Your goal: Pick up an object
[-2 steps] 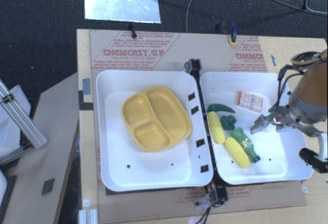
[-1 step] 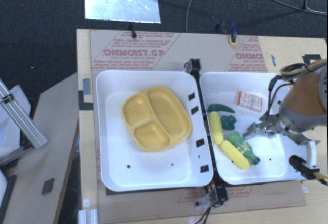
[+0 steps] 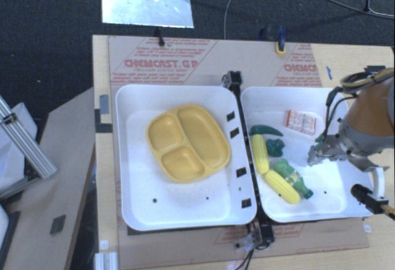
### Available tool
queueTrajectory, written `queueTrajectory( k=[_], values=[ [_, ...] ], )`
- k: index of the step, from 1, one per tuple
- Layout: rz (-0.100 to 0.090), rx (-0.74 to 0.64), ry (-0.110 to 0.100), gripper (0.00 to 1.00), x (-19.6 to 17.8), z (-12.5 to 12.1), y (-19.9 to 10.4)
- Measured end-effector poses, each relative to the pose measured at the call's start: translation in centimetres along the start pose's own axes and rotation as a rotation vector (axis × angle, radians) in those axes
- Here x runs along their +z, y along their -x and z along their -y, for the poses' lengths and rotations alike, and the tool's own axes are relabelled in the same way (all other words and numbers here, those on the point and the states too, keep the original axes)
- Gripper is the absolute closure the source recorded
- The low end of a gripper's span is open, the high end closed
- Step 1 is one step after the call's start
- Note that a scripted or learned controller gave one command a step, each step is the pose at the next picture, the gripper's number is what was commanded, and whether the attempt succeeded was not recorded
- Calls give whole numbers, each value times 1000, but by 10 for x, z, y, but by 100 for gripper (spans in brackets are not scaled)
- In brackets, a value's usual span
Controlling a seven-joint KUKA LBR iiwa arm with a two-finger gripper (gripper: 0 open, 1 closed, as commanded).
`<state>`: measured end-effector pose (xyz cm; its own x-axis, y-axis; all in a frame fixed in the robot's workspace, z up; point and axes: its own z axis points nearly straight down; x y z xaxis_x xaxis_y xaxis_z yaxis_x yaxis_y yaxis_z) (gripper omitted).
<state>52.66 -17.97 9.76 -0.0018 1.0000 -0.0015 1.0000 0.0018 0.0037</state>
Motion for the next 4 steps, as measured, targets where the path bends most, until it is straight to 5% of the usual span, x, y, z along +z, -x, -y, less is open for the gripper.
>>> queueTrajectory(
  k=[2,3,4],
  values=[
    [1,-4,5,100,-112,-8,4],
    [0,-3,0,100,-119,-9,4],
    [-2,-8,1,100,-127,-33,-40]
  ],
)
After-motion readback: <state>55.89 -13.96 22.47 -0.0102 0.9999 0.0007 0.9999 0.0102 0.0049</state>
